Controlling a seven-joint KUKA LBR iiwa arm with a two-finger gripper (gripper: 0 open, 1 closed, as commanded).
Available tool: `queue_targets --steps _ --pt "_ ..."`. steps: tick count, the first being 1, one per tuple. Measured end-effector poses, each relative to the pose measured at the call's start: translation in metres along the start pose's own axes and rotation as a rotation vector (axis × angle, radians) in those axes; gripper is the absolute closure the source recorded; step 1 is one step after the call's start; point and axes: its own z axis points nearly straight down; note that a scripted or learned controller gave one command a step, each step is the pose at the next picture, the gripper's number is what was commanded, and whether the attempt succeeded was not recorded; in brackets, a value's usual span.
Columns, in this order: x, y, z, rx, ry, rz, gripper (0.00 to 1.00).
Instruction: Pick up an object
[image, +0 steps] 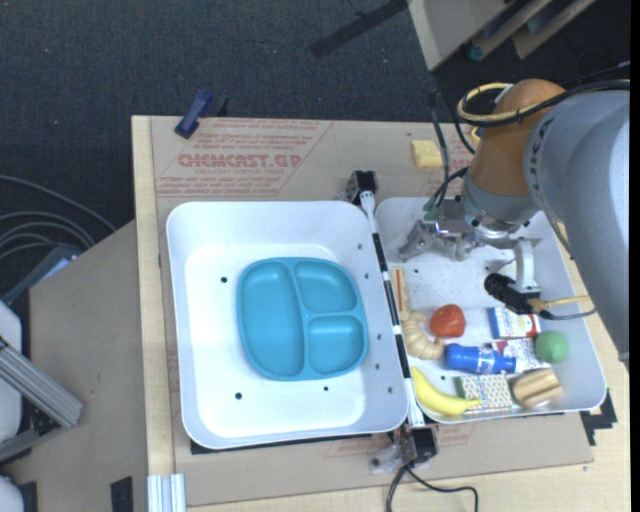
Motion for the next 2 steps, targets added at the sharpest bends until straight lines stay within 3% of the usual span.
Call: queue_targets --steps 1,2 --pt "0.0004 0.0010 -0.0111 -0.003 0.000 -0.001 1.00" --pt "0.0004 0.0009 -0.0108 -0.002 0.000 0.000 0.00"
